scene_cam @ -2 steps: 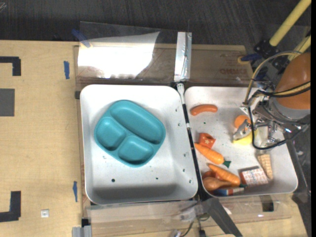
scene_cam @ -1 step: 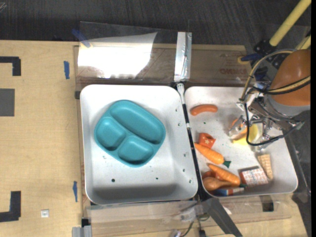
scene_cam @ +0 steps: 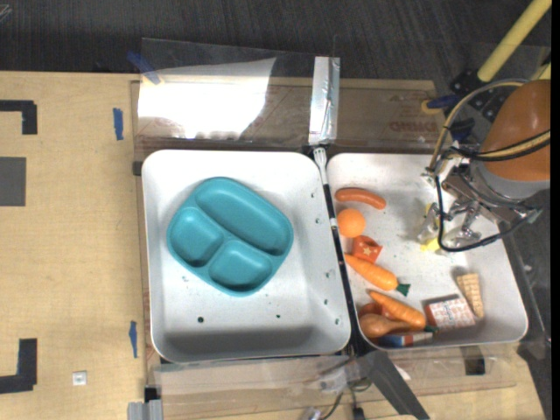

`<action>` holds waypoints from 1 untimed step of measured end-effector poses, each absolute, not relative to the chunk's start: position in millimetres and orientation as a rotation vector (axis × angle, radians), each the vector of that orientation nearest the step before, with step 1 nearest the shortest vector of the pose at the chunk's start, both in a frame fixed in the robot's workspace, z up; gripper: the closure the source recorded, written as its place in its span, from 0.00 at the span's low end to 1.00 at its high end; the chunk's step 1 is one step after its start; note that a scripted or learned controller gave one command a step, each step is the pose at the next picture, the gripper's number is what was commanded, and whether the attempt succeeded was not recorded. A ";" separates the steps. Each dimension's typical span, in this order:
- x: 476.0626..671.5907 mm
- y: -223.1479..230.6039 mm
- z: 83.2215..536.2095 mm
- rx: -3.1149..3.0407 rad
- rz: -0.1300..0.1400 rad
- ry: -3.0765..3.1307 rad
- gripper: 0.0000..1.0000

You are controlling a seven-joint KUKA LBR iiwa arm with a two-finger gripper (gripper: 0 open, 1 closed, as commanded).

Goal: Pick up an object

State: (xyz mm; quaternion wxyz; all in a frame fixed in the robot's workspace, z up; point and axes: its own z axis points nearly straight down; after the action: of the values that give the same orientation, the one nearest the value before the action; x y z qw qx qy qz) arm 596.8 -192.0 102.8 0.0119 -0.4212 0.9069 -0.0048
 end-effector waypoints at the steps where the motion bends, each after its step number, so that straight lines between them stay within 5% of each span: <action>1: 584.3 -190.0 250.6 -1.202 -0.021 2.883 1.00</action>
State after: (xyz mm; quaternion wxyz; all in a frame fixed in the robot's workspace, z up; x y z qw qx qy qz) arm 584.3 -190.0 250.6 0.0091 -0.3850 0.9229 -0.0066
